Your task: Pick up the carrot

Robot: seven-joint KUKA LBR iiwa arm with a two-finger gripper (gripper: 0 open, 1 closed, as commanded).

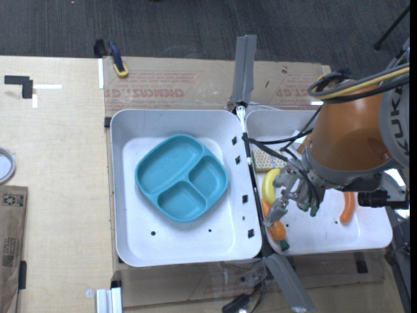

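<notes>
The carrot [277,231], a short orange piece with a green end, lies in the right bin [326,240] near its front left corner, against the wall shared with the left bin. My gripper [294,207] hangs just above and behind it, pointing down. It is open, with nothing between its fingers. The left fingertip [279,211] is right over the carrot's upper end. The arm's orange band [348,132] covers much of the right bin's back half.
A yellow banana-like piece [268,184] lies along the right bin's left wall behind the carrot. A curved orange object [348,207] sits to the right of the gripper. A blue divided plate [182,177] rests in the left bin [130,194].
</notes>
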